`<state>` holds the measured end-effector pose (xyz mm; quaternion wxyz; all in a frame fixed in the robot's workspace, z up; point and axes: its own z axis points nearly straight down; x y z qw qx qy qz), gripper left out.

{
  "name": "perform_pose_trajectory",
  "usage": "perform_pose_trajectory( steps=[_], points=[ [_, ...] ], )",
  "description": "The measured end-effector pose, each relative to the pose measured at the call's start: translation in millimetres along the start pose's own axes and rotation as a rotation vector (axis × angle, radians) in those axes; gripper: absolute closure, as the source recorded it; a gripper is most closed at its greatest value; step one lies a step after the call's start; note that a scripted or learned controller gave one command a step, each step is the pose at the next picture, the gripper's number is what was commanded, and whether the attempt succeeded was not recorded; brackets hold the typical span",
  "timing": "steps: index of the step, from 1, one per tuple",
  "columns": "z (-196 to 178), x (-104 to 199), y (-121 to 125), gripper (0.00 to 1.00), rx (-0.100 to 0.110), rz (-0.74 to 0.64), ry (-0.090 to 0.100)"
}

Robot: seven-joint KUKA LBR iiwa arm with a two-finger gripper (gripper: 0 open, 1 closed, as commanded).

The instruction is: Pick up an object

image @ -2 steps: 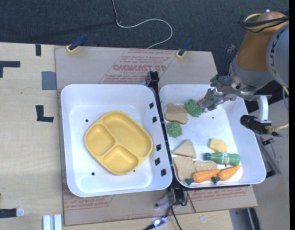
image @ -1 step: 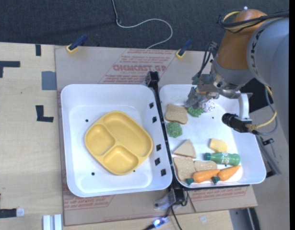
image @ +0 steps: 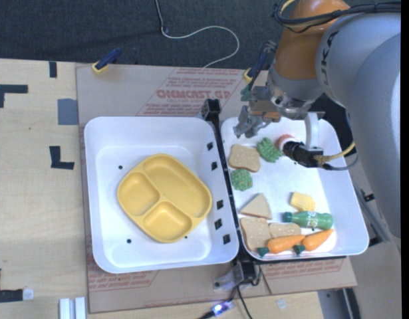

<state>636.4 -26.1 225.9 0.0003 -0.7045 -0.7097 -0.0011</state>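
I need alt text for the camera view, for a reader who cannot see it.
A grey robot arm's pincer hovers over the right white bin, which holds toy bread slices, broccoli, carrots and a green bottle. The left bin holds a yellow divided tray.

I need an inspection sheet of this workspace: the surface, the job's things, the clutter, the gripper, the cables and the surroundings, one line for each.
Surface: two white bins side by side on a cardboard sheet; left bin, right bin.
Job's things: the right bin holds bread slices, two green broccoli pieces, a cheese cube, a green bottle and two carrots.
Clutter: a yellow divided tray lies in the left bin.
Gripper: the gripper hangs over the right bin's far left corner; nothing seen between its fingers.
Cables: a white cable loops behind the bench; a yellow cable runs by the wrist.
Surroundings: dark floor beyond, blue-yellow clamps at the cardboard's far edge.
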Motion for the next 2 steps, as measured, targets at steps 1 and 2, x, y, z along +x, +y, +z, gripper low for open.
perform_pose_trajectory(
  steps=[1, 2],
  points=[
    [9.4, 28.3, 13.1, 1.0, 0.002, 0.003, -0.002],
    [8.6, 27.5, 13.9, 1.0, 0.002, 0.007, -0.003]
  ],
)
